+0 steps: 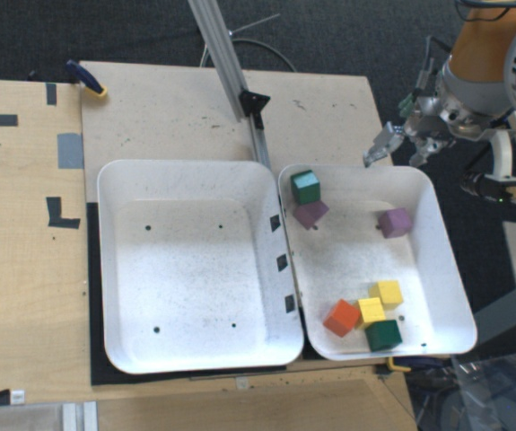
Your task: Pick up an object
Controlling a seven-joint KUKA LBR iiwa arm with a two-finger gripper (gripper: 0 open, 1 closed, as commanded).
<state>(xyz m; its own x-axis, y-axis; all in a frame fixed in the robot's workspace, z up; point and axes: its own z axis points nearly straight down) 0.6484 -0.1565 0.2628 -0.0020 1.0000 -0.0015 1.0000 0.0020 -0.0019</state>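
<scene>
Arm poised over the right bin's far rim

At upper right, the gripper (399, 148) hung above the right bin (444, 250), fingers apart and empty; blocks lay inside, a teal cube (305, 187) nearest the frame's centre.

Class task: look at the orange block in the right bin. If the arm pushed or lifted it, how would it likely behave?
The orange block looks rigid with flat faces, so it would probably slide, not roll. It touches a yellow block, which a push would likely nudge too.
</scene>
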